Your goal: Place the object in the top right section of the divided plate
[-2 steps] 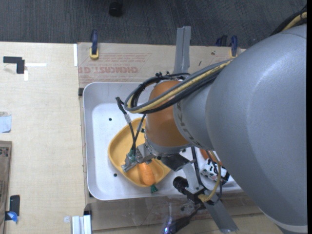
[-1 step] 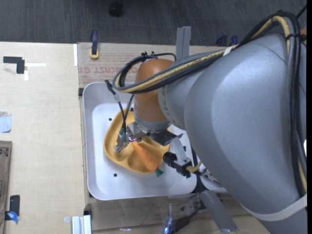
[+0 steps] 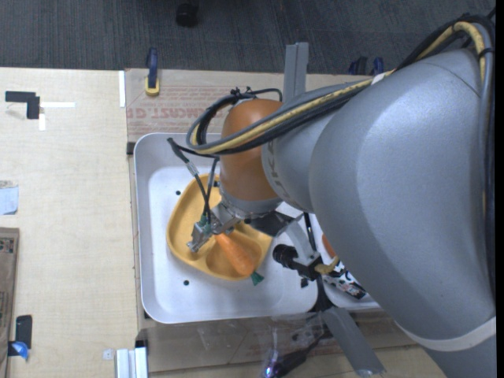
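A yellow divided plate (image 3: 178, 225) lies in the white bin (image 3: 157, 294), with much of it under the arm. An orange carrot-shaped object (image 3: 236, 256) with a green tip rests on the plate's lower right part, its tip poking over the rim. My gripper (image 3: 198, 242) hangs low over the plate's middle, just left of the carrot's upper end. The gripper looks close to the carrot, but touching or apart cannot be made out. The orange wrist band and grey arm hide the plate's upper right side.
A black cable loops above the wrist. Small white, red and black items (image 3: 340, 278) lie at the bin's right, partly under the arm. A blue clamp (image 3: 151, 71) sits on the cardboard behind the bin. Wooden bench stretches to the left.
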`<state>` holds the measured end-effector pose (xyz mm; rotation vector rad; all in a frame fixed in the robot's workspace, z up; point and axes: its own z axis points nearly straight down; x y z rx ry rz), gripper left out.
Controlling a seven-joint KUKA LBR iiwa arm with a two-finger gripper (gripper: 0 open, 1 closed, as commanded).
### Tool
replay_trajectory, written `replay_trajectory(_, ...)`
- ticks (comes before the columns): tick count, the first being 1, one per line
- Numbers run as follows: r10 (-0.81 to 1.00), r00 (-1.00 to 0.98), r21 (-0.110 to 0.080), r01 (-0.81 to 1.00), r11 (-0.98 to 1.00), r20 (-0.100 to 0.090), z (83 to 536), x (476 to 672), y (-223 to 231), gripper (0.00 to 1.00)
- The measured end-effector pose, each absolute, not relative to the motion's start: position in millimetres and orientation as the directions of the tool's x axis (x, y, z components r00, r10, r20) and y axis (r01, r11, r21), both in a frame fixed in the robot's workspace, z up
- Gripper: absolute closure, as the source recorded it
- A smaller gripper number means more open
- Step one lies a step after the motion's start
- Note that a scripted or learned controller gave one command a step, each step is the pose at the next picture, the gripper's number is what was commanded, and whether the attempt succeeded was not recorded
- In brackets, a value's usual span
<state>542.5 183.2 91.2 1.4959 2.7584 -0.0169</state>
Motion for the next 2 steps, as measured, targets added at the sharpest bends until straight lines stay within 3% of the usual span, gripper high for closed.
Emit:
replay_trajectory(1, 0.896, -0.444, -0.008, 0.896, 0.444, 0.005, 95, 598.7, 117, 0.00)
replay_trajectory(2, 0.886, -0.463, -0.009, 0.886, 0.463, 0.019, 93, 654.9, 123, 0.00)
